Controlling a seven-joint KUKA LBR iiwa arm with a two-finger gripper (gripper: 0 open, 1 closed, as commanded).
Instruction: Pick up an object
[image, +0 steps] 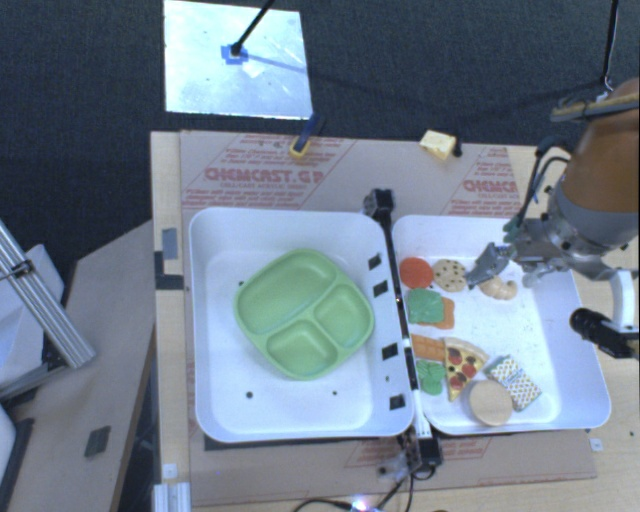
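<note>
Toy food pieces lie scattered in the right white bin (590, 395). Going from the left, the left white bin (215, 330) holds a pale green three-compartment plastic plate (304, 313). Past the divider come a round red tomato slice (416, 272), a chocolate-chip cookie (450, 274), a green leafy piece (430, 307), a pizza slice (462, 363), a round tan disc (490, 402) and a patterned blue-grey wrapped bar (513, 380). A beige, curved piece (499, 289) lies just under the grey two-finger gripper (490, 266), which hangs over the bin's upper part; whether its grip is parted or closed cannot be told, and nothing is visibly between the tips.
</note>
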